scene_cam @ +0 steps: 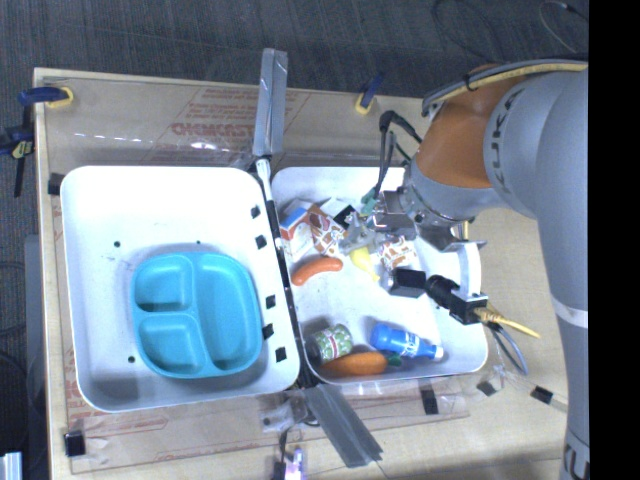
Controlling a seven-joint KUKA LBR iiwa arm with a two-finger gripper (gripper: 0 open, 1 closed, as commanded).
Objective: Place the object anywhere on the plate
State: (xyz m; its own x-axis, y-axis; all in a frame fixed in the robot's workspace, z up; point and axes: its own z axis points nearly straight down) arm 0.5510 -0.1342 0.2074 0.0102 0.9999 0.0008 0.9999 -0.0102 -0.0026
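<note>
Two white bins are sitting side by side on the bench. A blue plate [195, 313] with compartments is lying in the left bin [90, 218]. The right bin [460, 353] is holding a sausage [316, 268], a carrot [352, 364], a blue bottle [405, 343], a small can [330, 341] and snack packets [318, 226]. The gripper [385, 230] is hanging low over the packets; whether it is gripping anything, I cannot tell.
</note>
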